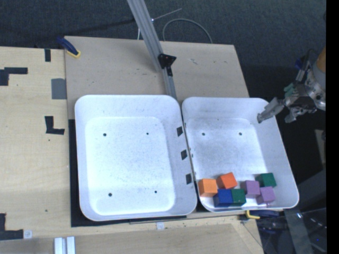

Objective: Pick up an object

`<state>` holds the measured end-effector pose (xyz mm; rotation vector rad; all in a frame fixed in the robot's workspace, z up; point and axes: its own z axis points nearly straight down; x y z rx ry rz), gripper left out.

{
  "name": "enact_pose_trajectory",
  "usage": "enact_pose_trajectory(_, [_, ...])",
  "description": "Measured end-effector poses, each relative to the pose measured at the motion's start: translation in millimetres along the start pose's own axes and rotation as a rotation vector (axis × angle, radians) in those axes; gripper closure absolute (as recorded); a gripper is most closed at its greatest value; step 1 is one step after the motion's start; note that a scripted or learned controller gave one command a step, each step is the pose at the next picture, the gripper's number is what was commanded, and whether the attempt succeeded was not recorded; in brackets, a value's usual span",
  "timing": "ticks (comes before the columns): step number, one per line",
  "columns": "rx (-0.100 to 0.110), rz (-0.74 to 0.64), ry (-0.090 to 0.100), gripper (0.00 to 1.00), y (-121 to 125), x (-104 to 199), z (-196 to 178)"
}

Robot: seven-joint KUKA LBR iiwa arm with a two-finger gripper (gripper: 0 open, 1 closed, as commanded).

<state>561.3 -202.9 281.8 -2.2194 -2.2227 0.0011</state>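
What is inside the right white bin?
The right white bin holds small blocks along its near edge: two orange, blue, two green, two purple. Anything beneath them is covered.

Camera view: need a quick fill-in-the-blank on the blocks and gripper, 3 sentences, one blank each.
1. All the blocks lie in the ___ bin, as the camera sees it.
2. The blue block touches the dark ___ block beside it.
3. The gripper hangs over that bin's ___ edge, away from the blocks.

Missing words: right; green; right

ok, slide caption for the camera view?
End effector at the right bin's far edge, coloured blocks clustered at its near edge.
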Motion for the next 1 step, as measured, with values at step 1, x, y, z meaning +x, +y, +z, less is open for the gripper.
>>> enact_pose_trajectory(1, [-0.001, 0.003, 0.000, 0.00, -76.3, 1.3, -24.2])
